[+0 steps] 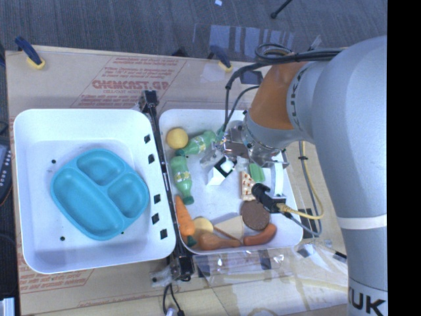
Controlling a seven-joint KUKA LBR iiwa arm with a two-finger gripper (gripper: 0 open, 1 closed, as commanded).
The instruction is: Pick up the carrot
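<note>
The carrot (183, 216) lies at the left wall of the right bin (197, 116), near its front corner, its tip toward the back of the bin and its thick end toward the front. Just beside it sit a pale yellow ball (203, 226) and a brown sausage (217, 241) along the front wall, with a red sausage (260, 236) further right and a dark brown disc (255, 214) above that.

The gripper (223, 151) hangs over the middle of the same bin — well apart from the carrot — close to a small white-and-black box (220, 170). How the jaws stand I cannot tell; cables and the wrist blur them.

Behind the carrot a green bottle (181, 177) lies along the left wall, a lemon (176, 138) at the back, and a second green bottle (200, 141) beside the lemon. A cracker (245, 184) rests near the middle.

The left bin (26, 130) holds a blue divided plate (99, 192). Both bins rest on the cardboard-covered worktop (118, 78).
</note>
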